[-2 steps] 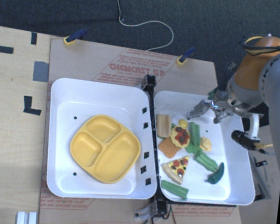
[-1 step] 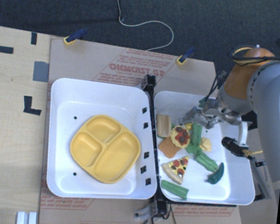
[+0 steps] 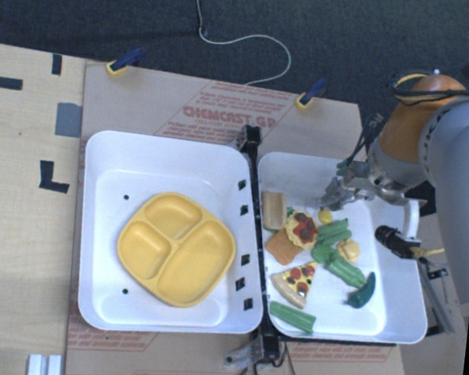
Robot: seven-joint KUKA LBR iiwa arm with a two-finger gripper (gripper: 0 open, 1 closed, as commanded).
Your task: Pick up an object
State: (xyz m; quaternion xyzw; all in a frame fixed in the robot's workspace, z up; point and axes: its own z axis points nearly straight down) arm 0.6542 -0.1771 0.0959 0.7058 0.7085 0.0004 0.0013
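Red block lettering — seemingly "CHEMCAST GP" — runs across the brown cardboard sheet [image 3: 226, 115] beneath two shallow white plastic bins on the counter. The grey arm [image 3: 463, 159], orange-banded above its wrist, bends in over the right-hand white bin [image 3: 397, 317], its hand [image 3: 332, 205] angled down above that bin's far side, just over a small yellow toy piece [image 3: 325, 216]; whether the hand is spread or pinched cannot be told. Heaped in that bin lie plastic toy foods — two pizza slices [image 3: 295, 282], green bean pods [image 3: 330, 237] and a teal pepper [image 3: 361, 293]. A yellow three-compartment plastic plate [image 3: 177, 248] sits in the left-hand white bin [image 3: 100, 208].
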